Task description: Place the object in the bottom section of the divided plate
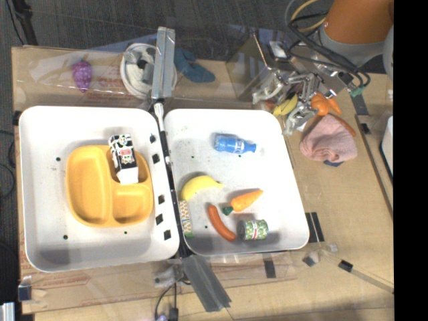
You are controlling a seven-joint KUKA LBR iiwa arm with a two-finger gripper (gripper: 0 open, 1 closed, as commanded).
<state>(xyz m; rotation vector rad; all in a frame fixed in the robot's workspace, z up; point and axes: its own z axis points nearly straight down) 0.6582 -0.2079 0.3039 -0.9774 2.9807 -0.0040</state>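
Two shallow white bins sit side by side on a light wooden bench, the left bin (40, 179) and the right bin (284, 179) meeting at a central seam.

One yellow divided plate (93, 192) lies in the left bin. One small black-and-white carton (124, 158) stands in the plate's upper right section, while the bottom section holds nothing.

Five loose items lie in the right bin: one blue bottle (234, 144) on its side near the top, one banana (198, 186) at the left, one carrot (243, 199) just right of the banana, one red sausage (221, 222) below them, and one green can (254, 230) lying beside the sausage's lower end. A patterned strip-like thing (184, 218) also rests against the bin's left wall; what it is cannot be told.

Behind the bins, one purple item (82, 73) like a grape bunch, one white coiled thing (140, 69) and one blue cloth (194, 69) lie on the bench. One pink cloth (328, 142) is crumpled to the right of the right bin.

The gripper (301, 95) hangs above the bench past the right bin's upper right corner, beside the pink cloth. Yellow and orange shapes show around it, but whether it is spread, pressed together or pinching anything cannot be told.
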